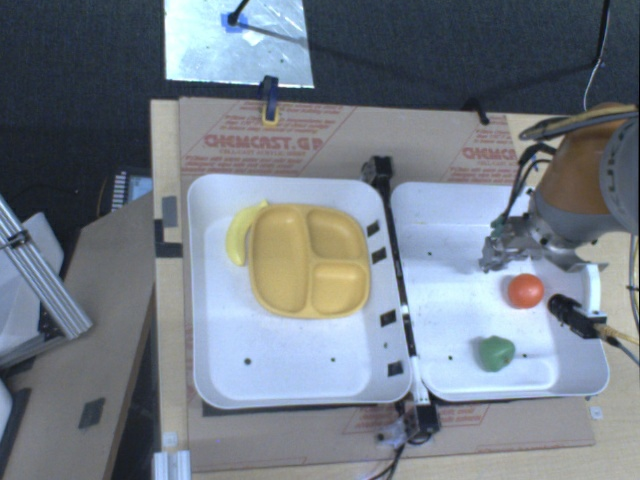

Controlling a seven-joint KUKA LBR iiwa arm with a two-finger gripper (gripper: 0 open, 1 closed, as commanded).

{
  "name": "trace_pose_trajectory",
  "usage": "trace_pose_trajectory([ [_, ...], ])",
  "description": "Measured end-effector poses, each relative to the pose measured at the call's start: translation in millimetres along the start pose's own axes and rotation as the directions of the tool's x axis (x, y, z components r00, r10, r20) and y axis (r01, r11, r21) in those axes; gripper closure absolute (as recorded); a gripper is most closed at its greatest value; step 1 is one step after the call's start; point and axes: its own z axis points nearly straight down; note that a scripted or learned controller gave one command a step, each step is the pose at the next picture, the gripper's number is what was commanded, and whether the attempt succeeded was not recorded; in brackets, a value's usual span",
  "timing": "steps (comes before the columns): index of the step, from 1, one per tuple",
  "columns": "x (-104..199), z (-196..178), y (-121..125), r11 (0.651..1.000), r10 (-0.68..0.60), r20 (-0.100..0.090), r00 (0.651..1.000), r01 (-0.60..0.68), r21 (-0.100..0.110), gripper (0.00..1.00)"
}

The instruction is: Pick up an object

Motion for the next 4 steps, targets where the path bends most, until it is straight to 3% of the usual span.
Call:
trace_pose_trajectory([
  [3, -8, -137, 18, 1.000, -0.006, 0.000, 1.000, 0.006, -0.002, 1.00],
  [4, 47, -129, 17, 1.000, -0.010, -0.003, 1.000, 0.010, 0.003, 1.00],
])
